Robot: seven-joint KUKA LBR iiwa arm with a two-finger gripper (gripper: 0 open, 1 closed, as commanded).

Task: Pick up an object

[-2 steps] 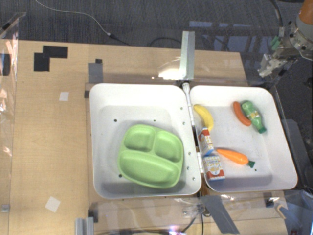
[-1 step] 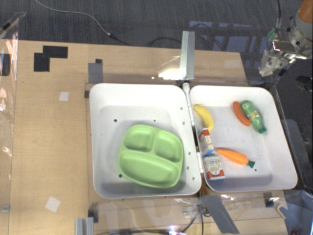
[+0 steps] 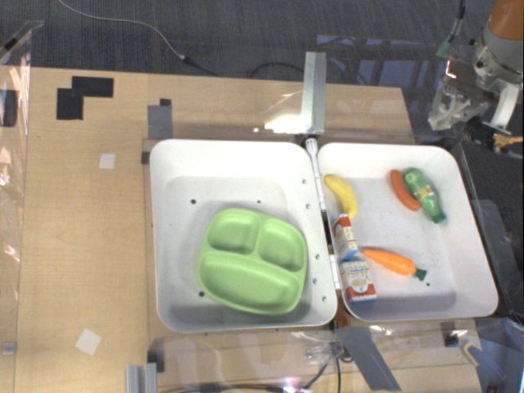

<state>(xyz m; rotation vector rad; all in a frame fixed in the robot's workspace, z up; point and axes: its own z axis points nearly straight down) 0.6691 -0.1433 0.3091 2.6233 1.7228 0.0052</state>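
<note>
The right bin (image 3: 458,301) holds a yellow banana (image 3: 341,194) by its left wall. A red sausage (image 3: 402,189) and a green bottle (image 3: 426,193) lie side by side near the far right. An orange carrot (image 3: 392,262) lies toward the front. A small red-and-white carton (image 3: 358,277) and a slim packet (image 3: 345,234) sit along the left wall. My gripper (image 3: 463,105) hangs beyond the right bin's far right corner, above the bench edge and apart from every object, with nothing seen in it.
In the left bin (image 3: 176,219) lies a green divided plate (image 3: 252,260). A metal post (image 3: 314,97) stands behind the wall between the bins. Cables trail at the arm's wrist (image 3: 501,31) at the upper right.
</note>
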